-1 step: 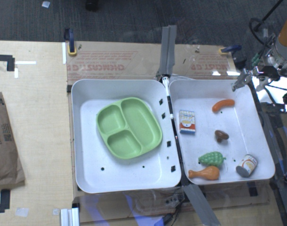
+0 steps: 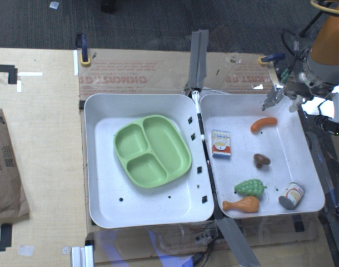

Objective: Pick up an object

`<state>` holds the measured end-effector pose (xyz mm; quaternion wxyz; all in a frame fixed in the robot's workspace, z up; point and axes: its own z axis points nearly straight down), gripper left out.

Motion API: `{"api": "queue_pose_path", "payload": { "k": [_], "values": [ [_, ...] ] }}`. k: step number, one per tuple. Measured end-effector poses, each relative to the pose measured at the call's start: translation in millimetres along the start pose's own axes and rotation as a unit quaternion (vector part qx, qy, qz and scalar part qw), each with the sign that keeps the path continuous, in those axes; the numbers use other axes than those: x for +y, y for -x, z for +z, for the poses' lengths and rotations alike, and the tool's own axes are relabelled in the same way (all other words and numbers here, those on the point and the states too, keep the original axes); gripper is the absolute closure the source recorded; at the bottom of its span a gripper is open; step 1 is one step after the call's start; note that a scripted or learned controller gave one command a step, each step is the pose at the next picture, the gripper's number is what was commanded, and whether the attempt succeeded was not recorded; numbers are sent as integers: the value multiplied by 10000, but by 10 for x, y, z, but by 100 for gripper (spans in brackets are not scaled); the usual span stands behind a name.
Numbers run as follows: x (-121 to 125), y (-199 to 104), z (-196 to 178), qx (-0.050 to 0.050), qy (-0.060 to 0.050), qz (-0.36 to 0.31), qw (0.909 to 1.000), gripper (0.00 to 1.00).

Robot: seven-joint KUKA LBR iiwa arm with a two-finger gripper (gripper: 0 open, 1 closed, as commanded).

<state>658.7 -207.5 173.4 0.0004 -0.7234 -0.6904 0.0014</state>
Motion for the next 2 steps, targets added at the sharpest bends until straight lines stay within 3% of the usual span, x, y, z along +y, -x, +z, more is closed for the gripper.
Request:
{"api": "queue_pose_path", "payload": {
  "k": [1,2],
  "values": [
    [9,6,825,35,-9,-237,9997,0],
    [20,20,714,3,13,-252,9997,100]
  ]
}}
